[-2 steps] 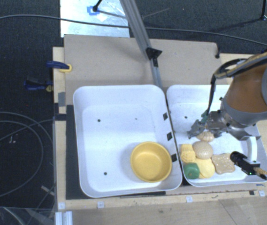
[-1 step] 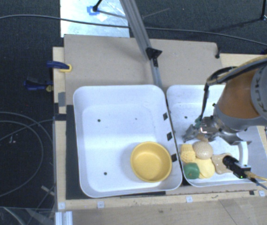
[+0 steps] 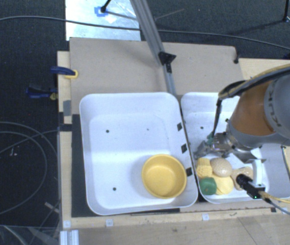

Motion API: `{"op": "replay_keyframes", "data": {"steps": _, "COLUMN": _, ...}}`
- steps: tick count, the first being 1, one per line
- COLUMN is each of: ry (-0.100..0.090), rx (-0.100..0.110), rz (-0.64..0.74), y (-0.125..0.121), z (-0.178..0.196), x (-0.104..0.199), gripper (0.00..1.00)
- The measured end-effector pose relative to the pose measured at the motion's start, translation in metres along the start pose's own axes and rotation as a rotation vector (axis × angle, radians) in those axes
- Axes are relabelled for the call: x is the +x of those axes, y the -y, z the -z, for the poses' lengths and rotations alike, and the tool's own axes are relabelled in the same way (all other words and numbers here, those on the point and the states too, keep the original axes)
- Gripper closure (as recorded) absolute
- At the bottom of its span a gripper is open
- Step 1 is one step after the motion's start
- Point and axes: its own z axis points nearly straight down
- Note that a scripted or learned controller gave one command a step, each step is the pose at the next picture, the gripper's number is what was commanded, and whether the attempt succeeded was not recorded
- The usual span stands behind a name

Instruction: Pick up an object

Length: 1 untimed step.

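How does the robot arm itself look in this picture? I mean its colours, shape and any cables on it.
The arm is thick and rounded, grey, with a wide orange band above the wrist. A thin black cable runs along it down toward the wrist. The tool at its end is made of grey metal parts. A small black part with a yellowish cable sits near it.

So there's a little pile of stuff in the near corner of the right bin [image 3: 198, 106], all bunched up and touching. A pale cream egg-shaped thing [image 3: 220, 166] sits on top in the middle. Left of it is a bumpy yellow piece [image 3: 203, 169] that looks like corn. Below that, a small dark green lump [image 3: 208, 185]. A plain yellow piece [image 3: 225, 185] lies right beside the green one. Over in the left bin [image 3: 124, 121], a yellow bowl [image 3: 164, 175] sits upright near the front right corner.
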Motion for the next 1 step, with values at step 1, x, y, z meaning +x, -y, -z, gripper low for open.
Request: {"op": "replay_keyframes", "data": {"steps": 1, "ry": 0.0, "rx": -0.004, "rz": -0.001, "y": -0.0012, "z": 0.0123, "x": 0.0, "gripper": 1.0}}
